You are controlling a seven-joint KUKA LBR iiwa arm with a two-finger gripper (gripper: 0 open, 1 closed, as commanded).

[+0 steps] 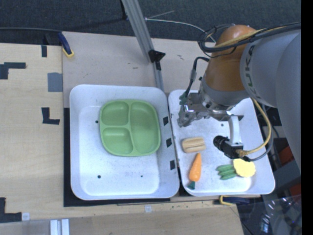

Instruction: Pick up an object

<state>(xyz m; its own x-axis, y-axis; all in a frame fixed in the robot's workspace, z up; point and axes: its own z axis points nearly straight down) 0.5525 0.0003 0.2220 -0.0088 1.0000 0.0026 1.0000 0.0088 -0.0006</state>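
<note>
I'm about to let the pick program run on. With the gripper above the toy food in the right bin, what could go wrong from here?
The gripper hangs above the hot dog bun, and the carrot lies close below the bun, so a descent could nudge one while reaching for the other. The green pea pod touches the yellow piece, so picking there may drag both. All sit near the right bin walls.

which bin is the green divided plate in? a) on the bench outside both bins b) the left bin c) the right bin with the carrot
b: the green divided plastic plate lies in the left shallow white bin, while the orange toy carrot and the tan toy bread roll lie in the right shallow white bin, below the tool.
</note>
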